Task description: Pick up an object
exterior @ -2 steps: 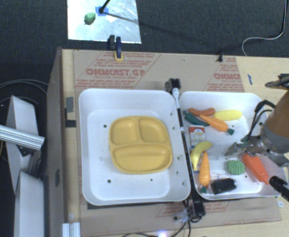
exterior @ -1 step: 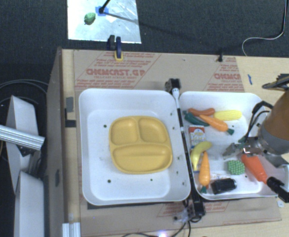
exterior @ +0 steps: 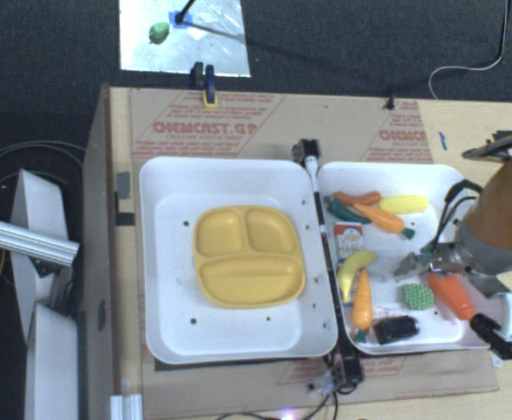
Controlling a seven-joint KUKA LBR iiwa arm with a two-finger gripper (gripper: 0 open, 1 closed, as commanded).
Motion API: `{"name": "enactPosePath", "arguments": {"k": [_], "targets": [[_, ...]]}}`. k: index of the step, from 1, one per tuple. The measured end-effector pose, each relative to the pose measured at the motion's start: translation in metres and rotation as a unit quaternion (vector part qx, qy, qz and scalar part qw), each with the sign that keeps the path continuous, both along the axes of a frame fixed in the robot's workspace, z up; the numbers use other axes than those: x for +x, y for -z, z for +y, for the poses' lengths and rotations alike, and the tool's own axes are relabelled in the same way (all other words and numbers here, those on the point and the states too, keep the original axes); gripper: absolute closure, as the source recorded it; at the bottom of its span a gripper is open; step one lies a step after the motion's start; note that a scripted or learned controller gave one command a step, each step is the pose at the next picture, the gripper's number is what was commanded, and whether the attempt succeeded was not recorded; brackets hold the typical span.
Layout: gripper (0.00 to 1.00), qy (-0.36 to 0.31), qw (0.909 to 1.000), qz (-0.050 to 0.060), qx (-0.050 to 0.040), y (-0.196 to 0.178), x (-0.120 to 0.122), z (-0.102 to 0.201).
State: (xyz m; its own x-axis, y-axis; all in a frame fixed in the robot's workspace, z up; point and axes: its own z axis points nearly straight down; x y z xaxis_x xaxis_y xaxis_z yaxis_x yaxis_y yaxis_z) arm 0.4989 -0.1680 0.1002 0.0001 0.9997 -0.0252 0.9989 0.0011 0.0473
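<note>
The gripper [exterior: 426,265] hangs low over the right half of the right bin [exterior: 431,175], reaching in from the right on the arm [exterior: 505,226]; its metal fingers are blurred against the bin floor, and whether they stand apart or together cannot be told. Nothing can be seen between them. Just below the gripper lies an orange carrot-like piece [exterior: 452,296], slanting down to the right, close enough that touching or apart is unclear. Just left of that piece sits a green knobbly item [exterior: 418,297], and below it, near the bin's front wall, a black block [exterior: 396,329].

Further left in the same bin, a yellow banana [exterior: 354,268] curves beside a small orange carrot [exterior: 362,303], both close to the divider between the bins. Above them lies a small white and red packet [exterior: 349,234]. Toward the back of the bin, a long orange carrot with a green end [exterior: 380,218] lies aslant, a second orange piece [exterior: 358,199] just behind it, and a yellow corn cob [exterior: 404,204] to their right.

The left bin [exterior: 172,234] holds a yellow divided plate [exterior: 248,256] with three compartments, lying flat at its middle.

Both bins rest on a cardboard sheet [exterior: 264,116] with red print. A metal bar [exterior: 28,241] lies off to the left.
</note>
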Motion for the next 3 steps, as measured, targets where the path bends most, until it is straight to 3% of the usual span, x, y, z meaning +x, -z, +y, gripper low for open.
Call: {"name": "enactPosePath", "arguments": {"k": [3], "targets": [[0.0, 0.0, 1.0, -0.002, -0.002, 0.0012, 0.0006, -0.0003]]}}
